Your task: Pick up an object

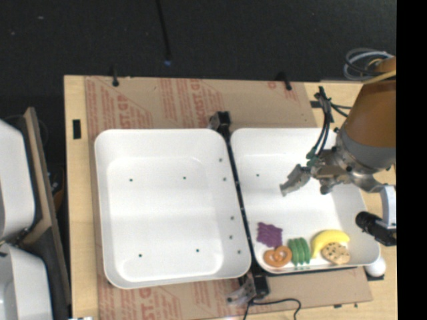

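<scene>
Two shallow white plastic bins sit side by side on the surface: a left bin [167,205] and a right bin [280,159]. Five small things lie in the right bin: one purple ragged-edged piece [269,233], one orange ring-shaped piece [277,257], one green ribbed piece [300,250], one yellow curved banana-shaped piece [330,237], and one tan round cookie-like piece with dark spots [335,253].

Position: fixed above the bench [200,89]
Direction: tilted downward, from the near edge
Coverage: both bins, left [110,179] and right [280,142], are seen whole
Arm entry: arm [373,122] is seen at right
</scene>
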### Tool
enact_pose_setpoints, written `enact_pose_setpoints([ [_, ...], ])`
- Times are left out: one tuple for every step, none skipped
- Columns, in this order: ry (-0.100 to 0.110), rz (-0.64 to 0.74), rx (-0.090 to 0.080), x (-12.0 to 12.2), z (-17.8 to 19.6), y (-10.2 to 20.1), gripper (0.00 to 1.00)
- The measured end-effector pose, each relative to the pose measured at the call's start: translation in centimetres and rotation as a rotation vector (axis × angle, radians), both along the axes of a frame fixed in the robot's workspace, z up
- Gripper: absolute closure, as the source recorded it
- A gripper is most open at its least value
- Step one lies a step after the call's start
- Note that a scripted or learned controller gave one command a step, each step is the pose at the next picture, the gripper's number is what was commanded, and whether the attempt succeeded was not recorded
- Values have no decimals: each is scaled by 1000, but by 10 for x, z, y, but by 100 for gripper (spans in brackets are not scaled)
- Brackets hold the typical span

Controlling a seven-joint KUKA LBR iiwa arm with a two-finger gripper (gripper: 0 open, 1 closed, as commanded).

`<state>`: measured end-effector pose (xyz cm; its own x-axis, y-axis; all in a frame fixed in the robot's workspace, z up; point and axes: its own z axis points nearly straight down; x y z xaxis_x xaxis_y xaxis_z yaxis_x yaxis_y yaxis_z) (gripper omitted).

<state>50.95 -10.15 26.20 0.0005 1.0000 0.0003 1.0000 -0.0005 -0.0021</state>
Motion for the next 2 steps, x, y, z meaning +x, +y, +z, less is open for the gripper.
enact_pose_setpoints([
  [-3, 0, 0, 1, 1, 0, 0],
  [1, 0, 0, 8, -46, -5, 0],
])
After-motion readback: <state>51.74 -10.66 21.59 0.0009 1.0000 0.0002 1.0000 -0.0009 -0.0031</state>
